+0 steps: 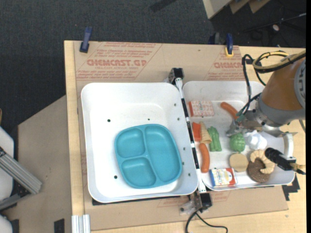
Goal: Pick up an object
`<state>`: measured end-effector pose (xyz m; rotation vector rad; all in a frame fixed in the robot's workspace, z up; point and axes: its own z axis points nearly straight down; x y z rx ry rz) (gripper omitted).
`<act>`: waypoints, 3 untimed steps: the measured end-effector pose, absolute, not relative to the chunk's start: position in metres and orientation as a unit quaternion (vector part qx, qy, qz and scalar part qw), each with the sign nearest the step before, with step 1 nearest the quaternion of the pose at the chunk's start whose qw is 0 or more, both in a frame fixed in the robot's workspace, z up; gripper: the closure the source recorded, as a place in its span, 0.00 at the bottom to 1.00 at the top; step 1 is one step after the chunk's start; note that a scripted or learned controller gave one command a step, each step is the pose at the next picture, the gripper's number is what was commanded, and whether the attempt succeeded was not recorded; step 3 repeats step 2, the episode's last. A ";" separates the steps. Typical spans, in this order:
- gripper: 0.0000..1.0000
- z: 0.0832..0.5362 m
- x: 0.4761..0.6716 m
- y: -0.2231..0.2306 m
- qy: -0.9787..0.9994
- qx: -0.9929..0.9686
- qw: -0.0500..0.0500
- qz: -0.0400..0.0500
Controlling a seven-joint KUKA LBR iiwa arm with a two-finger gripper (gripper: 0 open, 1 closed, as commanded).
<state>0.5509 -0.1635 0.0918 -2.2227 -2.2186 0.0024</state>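
- Tool (238,129) low in the right bin (221,87), just above the green round item (237,142); tip sits in clutter and under the wrist, so can't tell how it is set or whether it has anything.
- Arm (282,93) comes in from the right, orange band over the bin's right half. My read: lined up for a straight-down pick in the middle of the pile.
- No single target named; candidates are all in the right bin. Nearest to the tool: green round item, orange carrot-like piece (229,109), green pod (214,138).
- Further out: red-and-white packet (201,108) near the top left of that bin, red sausage (204,157), small box (223,177) at the front edge, tan round piece (238,161), brown doughnut (258,170).
- Items packed close, several touching, probably dumped loose; a clean single grab looks tricky.
- Left bin (97,101) holds a blue divided tray (148,155), well apart from the tool.
- Both bins on the cardboard-covered worktop (121,62), clamps at the back edge.
- Hidden: right side of the right bin under the arm; whitish thing (254,141) beside the green item unclear.
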 end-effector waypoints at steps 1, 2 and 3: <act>1.00 0.084 0.495 -0.108 -0.708 -0.707 -0.003 -0.002; 1.00 0.190 0.553 -0.051 -0.710 -0.704 -0.004 -0.005; 1.00 0.190 0.553 -0.051 -0.710 -0.704 -0.004 -0.005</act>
